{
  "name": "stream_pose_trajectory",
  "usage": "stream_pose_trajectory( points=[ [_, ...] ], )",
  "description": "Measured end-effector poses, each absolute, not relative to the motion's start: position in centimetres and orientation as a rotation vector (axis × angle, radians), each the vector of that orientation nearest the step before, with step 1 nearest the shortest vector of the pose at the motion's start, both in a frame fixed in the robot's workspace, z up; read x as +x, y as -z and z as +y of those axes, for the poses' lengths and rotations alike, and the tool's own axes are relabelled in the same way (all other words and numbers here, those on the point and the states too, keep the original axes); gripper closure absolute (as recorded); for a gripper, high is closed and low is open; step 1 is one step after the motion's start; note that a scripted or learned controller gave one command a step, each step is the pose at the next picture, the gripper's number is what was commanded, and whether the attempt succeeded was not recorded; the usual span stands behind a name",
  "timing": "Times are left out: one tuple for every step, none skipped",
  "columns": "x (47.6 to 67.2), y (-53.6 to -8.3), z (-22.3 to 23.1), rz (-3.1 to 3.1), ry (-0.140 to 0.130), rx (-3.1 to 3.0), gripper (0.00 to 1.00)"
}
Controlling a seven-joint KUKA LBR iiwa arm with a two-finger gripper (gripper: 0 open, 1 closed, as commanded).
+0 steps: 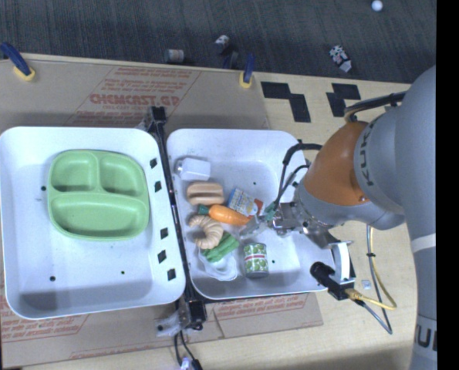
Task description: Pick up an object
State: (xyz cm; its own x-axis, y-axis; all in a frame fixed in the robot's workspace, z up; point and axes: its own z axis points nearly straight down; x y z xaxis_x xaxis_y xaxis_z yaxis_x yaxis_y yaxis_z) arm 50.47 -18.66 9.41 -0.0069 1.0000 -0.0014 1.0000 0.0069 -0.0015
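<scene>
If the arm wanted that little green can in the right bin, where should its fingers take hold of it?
Probably across the round sides of the green can, coming straight down from above. It seems to stand upright near the right bin's front wall, with bare floor to its right. A clear plastic piece crowds its left, so one finger should slip in there carefully. The gripper is just above it in the view.

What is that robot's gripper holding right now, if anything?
It cannot be told. The gripper sits low in the right bin, beside the carrot, with nothing visibly between its fingers.
</scene>
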Motion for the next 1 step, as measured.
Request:
stream_pose_trajectory(
  points=[
    [47.60, -9.15, -14.88, -2.228, -0.002, -2.210, 0.00]
  ],
)
